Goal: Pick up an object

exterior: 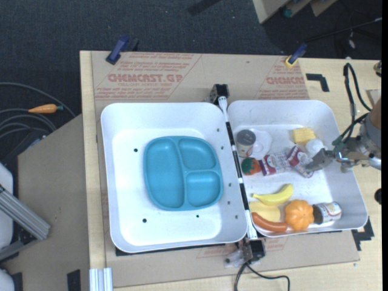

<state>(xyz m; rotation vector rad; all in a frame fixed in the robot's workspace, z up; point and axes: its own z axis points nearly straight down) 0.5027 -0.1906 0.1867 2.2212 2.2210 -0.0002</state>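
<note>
A pale wooden tabletop [176, 71] stamped with red lettering is set over dark carpet [91, 11]. The left bin [121, 223] is occupied by a blue divided plate [182, 172]. In the right bin [348, 190], a banana [274, 194] and an orange [299, 214] are seen at 6 o'clock, a can [245, 142] at 10 o'clock. The tool [314, 161] is placed at 3 o'clock.

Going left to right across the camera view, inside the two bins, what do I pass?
Blue divided plate → small can → banana → orange fruit → gripper, over the right bin.
</note>
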